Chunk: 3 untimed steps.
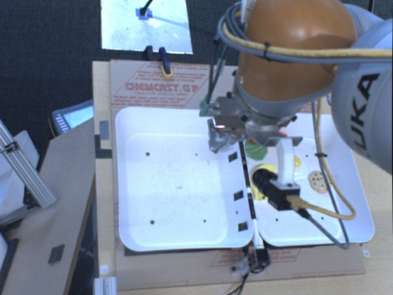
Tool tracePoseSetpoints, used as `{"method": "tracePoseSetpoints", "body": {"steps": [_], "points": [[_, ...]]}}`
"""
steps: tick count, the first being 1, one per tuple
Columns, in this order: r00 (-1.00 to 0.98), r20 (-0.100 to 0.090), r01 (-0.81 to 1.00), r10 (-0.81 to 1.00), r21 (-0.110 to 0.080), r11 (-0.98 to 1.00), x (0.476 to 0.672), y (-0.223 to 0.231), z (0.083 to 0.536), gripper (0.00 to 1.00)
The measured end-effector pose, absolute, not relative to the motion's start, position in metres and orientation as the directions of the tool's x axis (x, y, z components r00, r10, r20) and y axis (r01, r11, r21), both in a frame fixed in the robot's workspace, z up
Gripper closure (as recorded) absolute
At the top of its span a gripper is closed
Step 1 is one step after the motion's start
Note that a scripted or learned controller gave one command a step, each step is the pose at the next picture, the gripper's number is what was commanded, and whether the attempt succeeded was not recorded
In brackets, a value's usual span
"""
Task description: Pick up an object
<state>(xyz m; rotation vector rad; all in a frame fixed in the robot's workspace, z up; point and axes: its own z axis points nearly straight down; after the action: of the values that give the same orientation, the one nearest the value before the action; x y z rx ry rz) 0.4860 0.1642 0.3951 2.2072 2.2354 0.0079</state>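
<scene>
My gripper [220,139] hangs low over the near-right part of the left bin [172,183], close to the divider between the bins. The wrist and the big orange band [288,35] cover the back of the right bin [319,226]. Just right of the gripper, in the right bin, lie a green object [256,150] and a yellow object [268,168], both partly hidden by the arm. Further right rests a tan speckled disc [317,180]. A small red bit [284,131] peeks out under the wrist. Nothing shows in the gripper's grasp.
A black block [275,191] with a yellow cable [325,212] hangs from the wrist over the right bin. Black clips [239,195] line the divider. A brown board [156,86] with clamps sits behind the bins, and a metal rail [21,165] lies at the left.
</scene>
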Motion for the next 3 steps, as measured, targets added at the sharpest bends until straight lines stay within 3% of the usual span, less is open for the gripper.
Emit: {"method": "tracePoseSetpoints", "body": {"steps": [1,2,3], "points": [[-0.011,0.008,1.0,1.0,0.012,0.011,0.486,0.227,0.497,1.0],[-0.005,0.001,1.0,1.0,0.002,0.005,0.486,0.223,0.491,0.0],[-0.01,0.002,1.0,1.0,0.004,0.01,0.487,0.223,0.503,1.0]]}}
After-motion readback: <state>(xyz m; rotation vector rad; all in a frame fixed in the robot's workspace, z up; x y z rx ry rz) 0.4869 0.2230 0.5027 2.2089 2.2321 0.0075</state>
